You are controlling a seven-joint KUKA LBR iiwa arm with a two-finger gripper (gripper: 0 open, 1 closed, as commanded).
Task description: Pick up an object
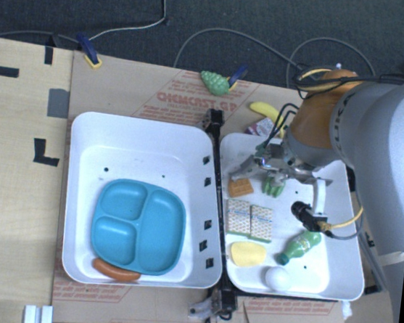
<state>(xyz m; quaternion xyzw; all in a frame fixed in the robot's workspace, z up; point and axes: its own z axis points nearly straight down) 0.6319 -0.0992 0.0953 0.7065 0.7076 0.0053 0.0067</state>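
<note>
- Gripper (267, 178) low in right bin (342, 273), near its upper left part; arm enters from right.
- Cannot tell jaw state; fingertips blurred among clutter.
- Small green piece (273, 187) right at the gripper tip; can't tell if it's between the jaws or just beside them.
- Brown cracker-like block (240, 188) just left-below the tip, near, contact unclear.
- Two patterned squares (249, 221) below that, apart from gripper.
- Yellow lump (247, 255), white ball (277, 278), green bottle (299, 247) toward bin's near side, well apart from gripper.
- Left bin (95, 137) holds blue divided plate (138, 227); orange sausage (116, 271) at plate's lower edge.
</note>
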